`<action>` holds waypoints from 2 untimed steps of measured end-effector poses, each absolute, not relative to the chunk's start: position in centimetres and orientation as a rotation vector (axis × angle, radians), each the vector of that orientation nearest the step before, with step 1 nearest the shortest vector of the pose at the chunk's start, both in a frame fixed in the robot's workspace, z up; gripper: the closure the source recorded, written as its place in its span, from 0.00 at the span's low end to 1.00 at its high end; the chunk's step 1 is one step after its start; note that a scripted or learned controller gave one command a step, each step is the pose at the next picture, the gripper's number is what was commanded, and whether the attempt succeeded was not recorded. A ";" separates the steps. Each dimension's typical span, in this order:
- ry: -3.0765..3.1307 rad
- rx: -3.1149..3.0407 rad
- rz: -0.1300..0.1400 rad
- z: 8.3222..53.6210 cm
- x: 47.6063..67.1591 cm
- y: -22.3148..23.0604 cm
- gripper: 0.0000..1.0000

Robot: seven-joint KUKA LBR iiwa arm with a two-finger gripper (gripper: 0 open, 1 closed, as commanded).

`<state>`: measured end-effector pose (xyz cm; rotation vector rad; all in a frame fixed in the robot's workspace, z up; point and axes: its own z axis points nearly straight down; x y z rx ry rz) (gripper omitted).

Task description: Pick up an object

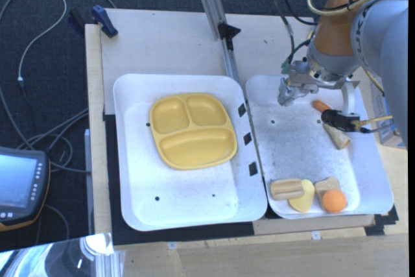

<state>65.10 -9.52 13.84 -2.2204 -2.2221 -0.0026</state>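
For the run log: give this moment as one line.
claw: over right bin's far end, holding nothing | orange ball, yellow piece: near edge | yellow tray: left bin

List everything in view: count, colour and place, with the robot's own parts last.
white bins: 2, white, side by side on the bench
divided plate: 1, yellow, in the left bin
hot dog bun: 1, tan, right bin's near edge
yellow piece: 1, yellow, beside the bun
orange ball: 1, orange, right bin's near edge
carrot-like piece: 1, orange, far part of the right bin
gripper: 1, grey, above the right bin's far end
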 end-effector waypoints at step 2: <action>-2.227 -2.224 -0.007 23.9 66.6 -8.9 1.00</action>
